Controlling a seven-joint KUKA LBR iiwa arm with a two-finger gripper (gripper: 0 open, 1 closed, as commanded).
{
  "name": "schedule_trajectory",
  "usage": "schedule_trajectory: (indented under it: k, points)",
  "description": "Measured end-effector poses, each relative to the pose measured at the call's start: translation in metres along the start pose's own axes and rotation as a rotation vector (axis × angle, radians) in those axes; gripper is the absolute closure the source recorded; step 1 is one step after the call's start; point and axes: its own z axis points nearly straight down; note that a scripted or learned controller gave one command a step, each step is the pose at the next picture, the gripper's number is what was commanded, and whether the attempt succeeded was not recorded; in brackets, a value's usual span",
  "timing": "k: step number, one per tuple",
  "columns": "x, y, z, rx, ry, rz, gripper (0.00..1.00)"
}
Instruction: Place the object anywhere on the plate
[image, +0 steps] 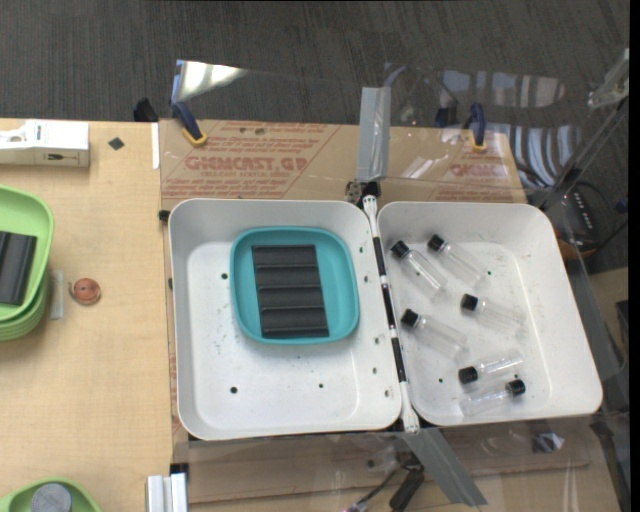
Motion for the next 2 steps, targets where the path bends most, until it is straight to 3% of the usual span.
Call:
schedule_trajectory:
  k: [2]
  points:
    - [-0.0017, 0.0002, -0.0009, -0.001, 0.001, 0.240, 0.00]
